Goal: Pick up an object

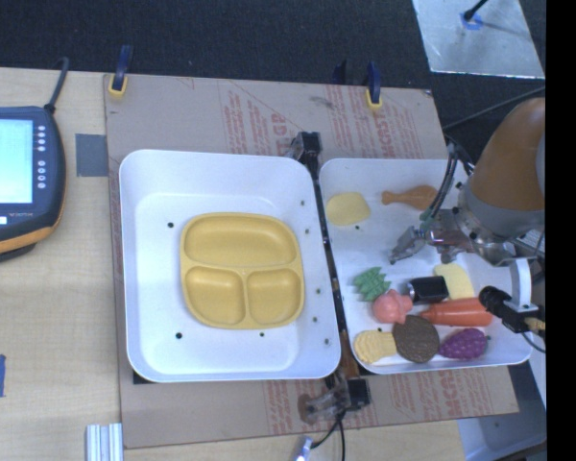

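Arm in from right, orange band (515,157) uppermost, grey wrist below it. Gripper (406,246) at the end, pointing left and slightly down. Fingers (399,254) spread apart, nothing seen btwn them.

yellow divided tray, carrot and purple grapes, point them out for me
yellow divided tray (242,267), camera view, middle of the tray where the dividers meet
carrot (456,312), camera view, middle of its orange body
purple grapes (464,344), camera view, centre of the bunch
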Tool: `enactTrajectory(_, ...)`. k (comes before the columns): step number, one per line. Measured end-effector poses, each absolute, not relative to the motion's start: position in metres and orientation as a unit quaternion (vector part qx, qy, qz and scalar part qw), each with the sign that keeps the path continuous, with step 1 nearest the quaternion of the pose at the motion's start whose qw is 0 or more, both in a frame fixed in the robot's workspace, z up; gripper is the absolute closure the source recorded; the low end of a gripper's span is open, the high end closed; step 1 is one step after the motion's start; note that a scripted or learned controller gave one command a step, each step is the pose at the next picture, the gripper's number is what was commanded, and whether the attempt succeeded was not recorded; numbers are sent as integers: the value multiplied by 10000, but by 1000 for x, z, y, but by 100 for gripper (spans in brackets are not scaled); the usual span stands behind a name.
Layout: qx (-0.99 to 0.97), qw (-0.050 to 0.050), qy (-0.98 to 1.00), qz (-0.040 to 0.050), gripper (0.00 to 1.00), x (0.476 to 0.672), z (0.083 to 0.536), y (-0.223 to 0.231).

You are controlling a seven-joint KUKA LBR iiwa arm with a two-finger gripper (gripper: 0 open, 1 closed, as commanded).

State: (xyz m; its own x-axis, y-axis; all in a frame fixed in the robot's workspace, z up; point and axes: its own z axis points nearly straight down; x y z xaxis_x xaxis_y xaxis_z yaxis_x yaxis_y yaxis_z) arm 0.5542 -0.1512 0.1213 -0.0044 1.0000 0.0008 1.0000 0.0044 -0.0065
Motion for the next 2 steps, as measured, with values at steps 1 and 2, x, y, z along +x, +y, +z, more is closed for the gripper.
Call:
enactTrajectory(1, -7065, 29, -7077, 27, 0, 649, 91, -158)
enactTrajectory(2, -7063, 0, -7079, 3, 0, 643, 156, -213)
